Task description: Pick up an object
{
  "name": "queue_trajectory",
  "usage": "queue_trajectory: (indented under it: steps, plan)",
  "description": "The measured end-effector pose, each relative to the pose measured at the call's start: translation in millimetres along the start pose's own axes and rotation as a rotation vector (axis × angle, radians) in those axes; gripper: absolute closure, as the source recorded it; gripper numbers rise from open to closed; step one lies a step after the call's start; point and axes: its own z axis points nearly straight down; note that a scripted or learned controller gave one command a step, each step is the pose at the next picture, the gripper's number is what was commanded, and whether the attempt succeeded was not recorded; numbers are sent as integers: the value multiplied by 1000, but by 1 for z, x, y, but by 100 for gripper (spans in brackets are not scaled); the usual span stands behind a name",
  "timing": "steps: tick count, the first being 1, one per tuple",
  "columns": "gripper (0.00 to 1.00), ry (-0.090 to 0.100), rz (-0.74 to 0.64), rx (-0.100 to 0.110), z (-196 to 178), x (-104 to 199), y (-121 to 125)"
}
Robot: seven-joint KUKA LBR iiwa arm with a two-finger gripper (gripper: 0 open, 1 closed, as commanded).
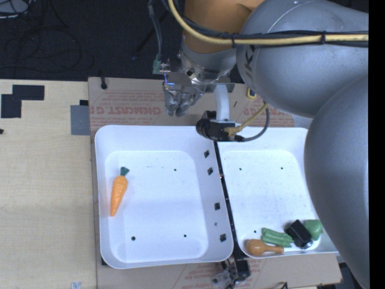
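Fingers point(178, 106) hang above the left bin's point(102, 161) far rim, nearly closed, holding nothing.

A robot lab: a grey arm point(313, 47) over two white bins point(102, 161) on a plywood table point(42, 179), loose cables point(48, 47) behind

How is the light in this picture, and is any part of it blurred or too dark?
In the camera view, light is even; the left bin looks bright, and the toy carrot stays sharp, with a faint shadow. The arm fills the right side, close and soft in focus. The claw is slightly blurred; the background behind is almost black.
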Motion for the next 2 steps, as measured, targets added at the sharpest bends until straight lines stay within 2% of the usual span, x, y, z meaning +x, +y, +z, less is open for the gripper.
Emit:
queue_trajectory:
  steps: [1, 2]
  plan:
    - [100, -1, 2, 4, 16, 49, 0]
    - [100, -5, 6, 12, 67, 23, -44]
